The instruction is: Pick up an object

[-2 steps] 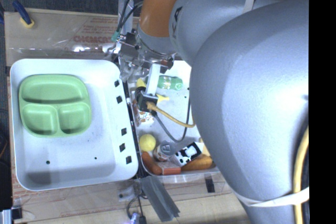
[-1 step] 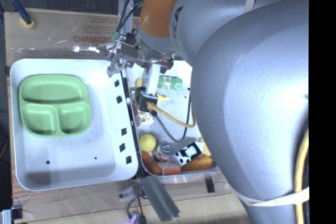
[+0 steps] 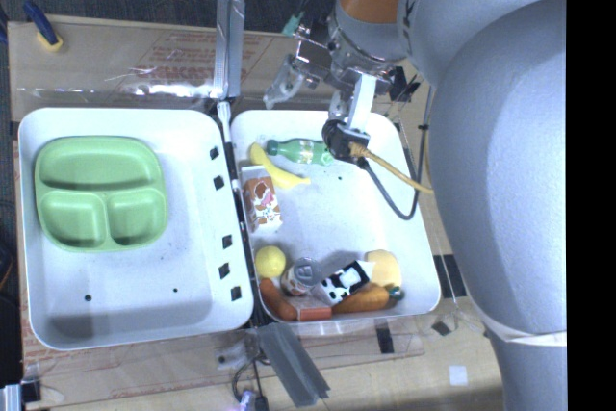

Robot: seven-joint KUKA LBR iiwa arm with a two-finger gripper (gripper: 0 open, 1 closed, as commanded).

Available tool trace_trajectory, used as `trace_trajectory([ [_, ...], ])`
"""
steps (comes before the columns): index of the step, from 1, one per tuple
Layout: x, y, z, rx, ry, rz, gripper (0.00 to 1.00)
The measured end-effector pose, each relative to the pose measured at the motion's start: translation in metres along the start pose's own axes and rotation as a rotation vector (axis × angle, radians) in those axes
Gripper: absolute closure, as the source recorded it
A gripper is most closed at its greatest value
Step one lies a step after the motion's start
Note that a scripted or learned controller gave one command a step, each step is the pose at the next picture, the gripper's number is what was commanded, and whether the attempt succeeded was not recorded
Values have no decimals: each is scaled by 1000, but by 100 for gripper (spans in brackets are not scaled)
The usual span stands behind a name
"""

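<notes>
My gripper [image 3: 314, 114] hangs over the far rim of the right bin [image 3: 409, 207]. It is open, its fingers [image 3: 283, 89] spread wide and nothing between them. Just below it lies a green bottle [image 3: 298, 149] on its side, with a banana [image 3: 276, 165] touching it on the left. A small carton [image 3: 262, 201] leans on the bin's left wall. Along the near wall sit a lemon [image 3: 271, 261], a tin can [image 3: 303, 274], a black-and-white item [image 3: 346, 281], a yellow fruit [image 3: 384, 266], a carrot [image 3: 366, 300] and a sausage [image 3: 273, 298].
The left bin [image 3: 192, 284] holds a green divided tray [image 3: 96, 192]. A metal divider post [image 3: 229, 43] stands between the bins at the back. A yellow cable [image 3: 395, 170] trails from the gripper across the right bin. The big grey arm covers the right side.
</notes>
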State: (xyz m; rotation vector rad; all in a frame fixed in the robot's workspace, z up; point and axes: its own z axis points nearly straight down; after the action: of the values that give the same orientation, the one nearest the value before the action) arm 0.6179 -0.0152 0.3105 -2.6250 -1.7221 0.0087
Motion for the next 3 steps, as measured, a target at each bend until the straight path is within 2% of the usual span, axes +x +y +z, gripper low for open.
trace_trajectory([
  [1, -4, 36, 118, 4, -1, -84, 0],
  [2, -42, 8, 60, 0, 4, -47, 0],
  [3, -64, 40, 172, 1, 2, 16, 0],
])
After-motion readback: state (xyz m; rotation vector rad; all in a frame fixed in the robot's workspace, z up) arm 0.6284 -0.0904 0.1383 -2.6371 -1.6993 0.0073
